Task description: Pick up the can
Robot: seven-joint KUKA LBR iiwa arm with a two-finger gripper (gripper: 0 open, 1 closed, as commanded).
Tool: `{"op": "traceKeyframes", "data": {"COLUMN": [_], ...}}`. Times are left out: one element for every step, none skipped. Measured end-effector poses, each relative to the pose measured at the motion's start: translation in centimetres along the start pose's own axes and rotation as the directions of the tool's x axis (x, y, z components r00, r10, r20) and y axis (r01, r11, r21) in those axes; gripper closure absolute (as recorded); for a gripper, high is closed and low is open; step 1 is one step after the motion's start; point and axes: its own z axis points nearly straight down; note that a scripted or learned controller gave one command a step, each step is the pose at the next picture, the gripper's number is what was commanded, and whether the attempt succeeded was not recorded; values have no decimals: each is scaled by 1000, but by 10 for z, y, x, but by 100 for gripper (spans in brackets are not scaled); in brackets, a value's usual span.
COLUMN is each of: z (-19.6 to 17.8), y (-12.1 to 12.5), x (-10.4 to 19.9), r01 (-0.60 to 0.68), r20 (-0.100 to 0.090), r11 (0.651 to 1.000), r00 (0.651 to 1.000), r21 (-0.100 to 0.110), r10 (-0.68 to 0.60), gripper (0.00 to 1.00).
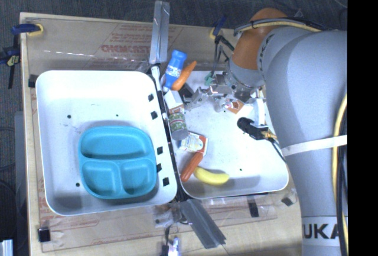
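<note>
A: From the overhead camera, what stands on the bench?

B: Two shallow white bins side by side, smooth and glossy with rounded corners. The left bin [59,107] holds one blue tray [118,161], a matte plastic piece with three compartments. The right bin [269,175] holds the loose items.

A: Count them.

B: One can [177,119], one banana [211,176], one blue bottle [175,68], two orange carrot-like sticks, one [185,73] beside the bottle at the far edge and one [191,166] near the banana, and one crumpled white and red packet [194,142] between the can and the lower stick. A small orange and white piece near the gripper is too small to name.

A: Where is the can, and how does it lie?

B: It lies on its side against the right bin's left wall, just beside the divider between the bins. It is a short cylinder with a printed label, red at the far end, greenish toward the near end. Its long axis runs roughly along the divider, from far to near.

A: And the arm?

B: Grey and smooth, with the orange band above the wrist, reaching in from the right. The gripper [214,94] is metallic, low over the far part of the right bin, apart from the can. Whether its jaws are apart or together, I cannot tell.
</note>
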Motion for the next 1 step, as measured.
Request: {"op": "traceKeyframes", "data": {"z": [-4], "y": [6], "x": [-13], "r01": [24], "r20": [13], "r11": [999], "r00": [1000], "r21": [-25], "r10": [-24], "gripper": [0]}}
